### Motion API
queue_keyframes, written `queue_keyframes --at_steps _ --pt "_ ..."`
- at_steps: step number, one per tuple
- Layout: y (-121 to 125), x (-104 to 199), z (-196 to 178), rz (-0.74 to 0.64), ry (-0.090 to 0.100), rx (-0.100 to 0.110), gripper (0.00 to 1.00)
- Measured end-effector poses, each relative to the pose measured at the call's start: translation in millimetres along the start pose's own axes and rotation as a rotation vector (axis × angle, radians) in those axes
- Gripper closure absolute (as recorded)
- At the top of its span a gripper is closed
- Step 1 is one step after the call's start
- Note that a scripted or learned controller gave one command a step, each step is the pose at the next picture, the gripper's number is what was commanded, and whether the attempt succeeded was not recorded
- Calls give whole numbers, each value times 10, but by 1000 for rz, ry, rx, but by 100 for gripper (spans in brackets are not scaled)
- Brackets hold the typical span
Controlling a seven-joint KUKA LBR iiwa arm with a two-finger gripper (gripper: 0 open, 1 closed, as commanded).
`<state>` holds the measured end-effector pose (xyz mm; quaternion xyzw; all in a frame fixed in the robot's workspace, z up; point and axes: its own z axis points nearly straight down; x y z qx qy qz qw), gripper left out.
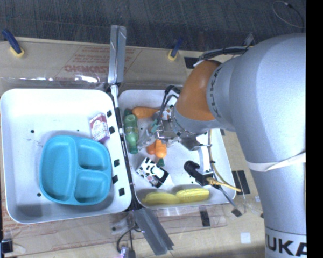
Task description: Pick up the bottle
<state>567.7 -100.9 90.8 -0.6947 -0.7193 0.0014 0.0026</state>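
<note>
One big grey arm [258, 101] hogs the right side of my feed, with its orange band [196, 93] hanging over the right bin [172, 168]. The left bin [11, 144] sits right beside it, and most of its floor is taken up by a blue divided tray [75, 168].

Along the near wall of the right bin there's a pair of long yellow fruit-looking things [161, 198]. The green bottle [131, 133] is in the right bin too, tucked against the wall it shares with the left bin. The gripper [157, 129] is down low just beside the bottle, toward the middle of the bin. From here I honestly can't tell whether it's open or closed, or if it's got anything.

Smaller stuff:
- a black-and-white box [152, 172] near the yellow things
- a carrot-ish orange piece [144, 112] by the far wall
- a maroon packet [99, 127] by the tray's far corner
- a little orange bit [160, 148] right under the gripper
</note>
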Motion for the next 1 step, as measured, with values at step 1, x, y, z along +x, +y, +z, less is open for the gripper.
queue_keyframes --at_steps 1 --pt "586 52 -4 103 -3 0 0"
